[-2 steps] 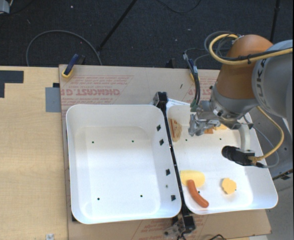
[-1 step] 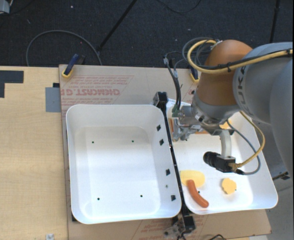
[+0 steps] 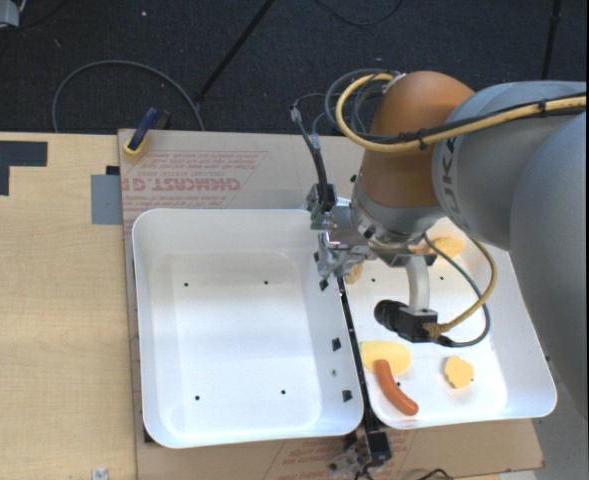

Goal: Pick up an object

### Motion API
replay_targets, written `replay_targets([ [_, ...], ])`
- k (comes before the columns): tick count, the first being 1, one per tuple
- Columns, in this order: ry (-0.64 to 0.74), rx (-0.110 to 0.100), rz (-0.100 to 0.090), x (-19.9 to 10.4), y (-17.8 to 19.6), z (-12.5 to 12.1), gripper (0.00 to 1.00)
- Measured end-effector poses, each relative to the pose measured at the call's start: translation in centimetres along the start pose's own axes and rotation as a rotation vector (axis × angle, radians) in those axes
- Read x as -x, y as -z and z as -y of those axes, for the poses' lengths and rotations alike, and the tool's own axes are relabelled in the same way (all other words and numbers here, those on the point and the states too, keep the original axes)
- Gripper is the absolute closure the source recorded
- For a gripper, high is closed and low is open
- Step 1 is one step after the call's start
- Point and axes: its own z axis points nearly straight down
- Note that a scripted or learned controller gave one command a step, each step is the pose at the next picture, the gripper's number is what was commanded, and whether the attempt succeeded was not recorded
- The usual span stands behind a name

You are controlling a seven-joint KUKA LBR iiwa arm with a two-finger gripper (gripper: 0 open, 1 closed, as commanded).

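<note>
A blue and yellow clamp sat at the far left corner of the cardboard sheet under the bins. The left bin lay nearest that corner, touching the right bin along a shared wall. The gripper hung over that wall near its far end, at the right bin's left edge. Its parts were tangled in shadow there, so whether it was spread or closed could not be told, and nothing could be seen in its hold. All the loose things lay in the right bin. A flat yellow piece lay just beside an orange-red sausage near the front. A small yellow chunk lay a little further right. Another yellow piece showed partly from under the grey arm.
</note>
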Motion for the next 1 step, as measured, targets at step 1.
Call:
replay_targets([
  [1,0.001,-0.001,-0.001,-5.27,-0.4,1.47,1.0],
])
